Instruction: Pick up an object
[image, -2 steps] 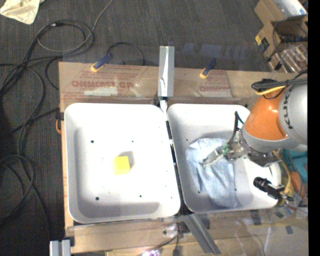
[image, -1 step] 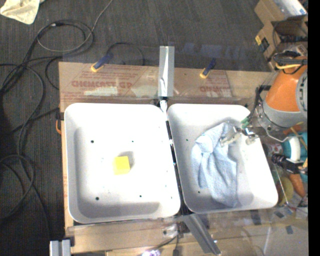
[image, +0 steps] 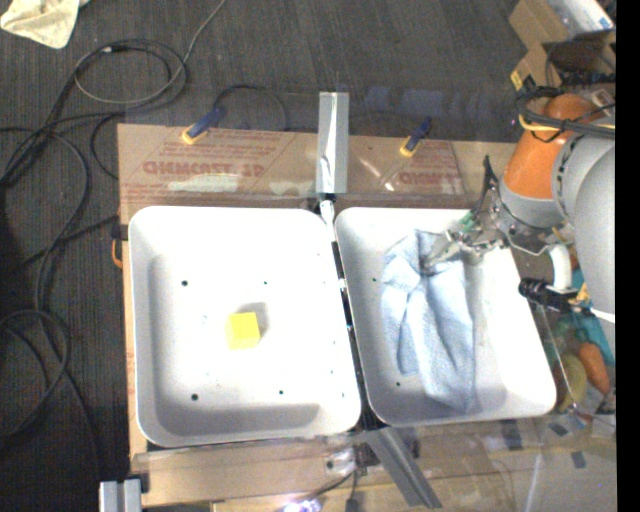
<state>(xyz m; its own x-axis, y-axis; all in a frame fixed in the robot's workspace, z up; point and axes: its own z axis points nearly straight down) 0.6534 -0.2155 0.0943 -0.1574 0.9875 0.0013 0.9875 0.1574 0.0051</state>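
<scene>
My gripper (image: 437, 256) sits at the pale blue crumpled cloth (image: 435, 320)'s top edge; finger state: cannot tell. Cloth soft, light, floppy; pinch a raised fold.

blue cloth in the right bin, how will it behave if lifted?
Likely floppy: the blue cloth lies rumpled in folds across the right bin, so it should drape and trail. Probably light. A pinch by the claw may catch one layer only.

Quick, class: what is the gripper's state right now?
Gripper: shut on the pale blue cloth, pinching its upper edge in the right white bin.
</scene>
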